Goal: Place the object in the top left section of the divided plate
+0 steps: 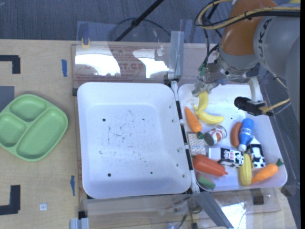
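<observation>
Table [38, 185] of pale wood carries two white bins side by side, with a green divided plate [32, 127] near its left edge, well apart from the bins. Left bin [128, 137] is the larger-looking one, scuffed with faint marks on its floor. Right bin [274, 142] holds a jumble of toy food. Arm [259, 27], grey with an orange band, reaches in from the right and ends above that bin's far left corner. Gripper [204, 86] hangs there, pointing down, its tip touching or just over the top of a banana [206, 109]; whether it is clenched or released cannot be told. The banana lies curved near the bin's far left corner, with a carrot [193, 120] just beside it along the left wall. A second carrot [209, 166] lies near the front left corner, and a third [265, 172] at the front right. Between them stand a cow-patterned carton [232, 156] and a corn cob [245, 168]. A blue bottle [246, 132] leans beside a sausage [235, 133], and a small can [215, 135] lies near the bin's middle.
</observation>
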You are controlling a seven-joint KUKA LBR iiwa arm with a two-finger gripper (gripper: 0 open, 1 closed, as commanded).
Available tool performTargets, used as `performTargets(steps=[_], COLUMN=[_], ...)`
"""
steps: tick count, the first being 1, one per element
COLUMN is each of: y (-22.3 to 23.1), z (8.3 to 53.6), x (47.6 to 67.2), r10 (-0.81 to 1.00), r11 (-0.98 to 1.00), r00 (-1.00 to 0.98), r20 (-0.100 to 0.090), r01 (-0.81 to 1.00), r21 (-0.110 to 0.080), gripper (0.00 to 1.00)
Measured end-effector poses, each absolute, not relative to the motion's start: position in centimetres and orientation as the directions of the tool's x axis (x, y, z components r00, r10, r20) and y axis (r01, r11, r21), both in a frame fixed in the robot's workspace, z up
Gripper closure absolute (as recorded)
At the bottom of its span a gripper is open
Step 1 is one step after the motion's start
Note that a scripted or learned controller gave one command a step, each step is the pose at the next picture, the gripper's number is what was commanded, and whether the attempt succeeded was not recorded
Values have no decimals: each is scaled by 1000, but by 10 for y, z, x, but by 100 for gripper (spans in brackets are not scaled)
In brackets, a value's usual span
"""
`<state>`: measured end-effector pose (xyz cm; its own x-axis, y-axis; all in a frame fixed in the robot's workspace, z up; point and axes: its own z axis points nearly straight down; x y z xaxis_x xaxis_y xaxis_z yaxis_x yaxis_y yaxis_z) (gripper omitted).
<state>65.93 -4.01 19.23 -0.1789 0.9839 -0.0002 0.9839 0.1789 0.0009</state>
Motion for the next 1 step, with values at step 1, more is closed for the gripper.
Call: performTargets(steps=[1], y=[-19], z=[185], x=[577], r10=[910], r11=[415], r00=[-415], r20=[2], r01=[910], r21=[-1], gripper=[100])
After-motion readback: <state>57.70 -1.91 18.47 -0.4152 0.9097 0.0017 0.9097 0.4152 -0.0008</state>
